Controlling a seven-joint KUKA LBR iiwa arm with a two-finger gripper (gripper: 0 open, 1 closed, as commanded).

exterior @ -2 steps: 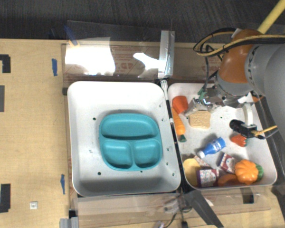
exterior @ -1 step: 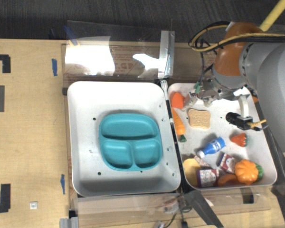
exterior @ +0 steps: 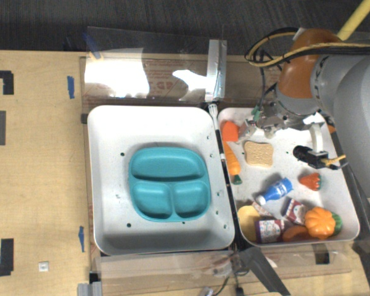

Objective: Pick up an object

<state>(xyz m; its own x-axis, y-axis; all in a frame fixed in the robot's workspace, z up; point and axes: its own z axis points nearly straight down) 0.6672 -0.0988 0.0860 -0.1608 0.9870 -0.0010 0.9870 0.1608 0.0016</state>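
Jaws [exterior: 266, 123] indistinct, perhaps just above the bread slice [exterior: 259, 153].

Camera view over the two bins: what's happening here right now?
A grey KUKA arm reaches in over the right bin, its gripper low at the far end, just above a slice of toy bread. Nothing is visibly held. Toy food lies around: a carrot, a blue bottle, a small pumpkin. The left bin holds a teal divided tray.

text: none legible | labels on can [exterior: 269, 229] and bottle [exterior: 275, 191]: too small to read
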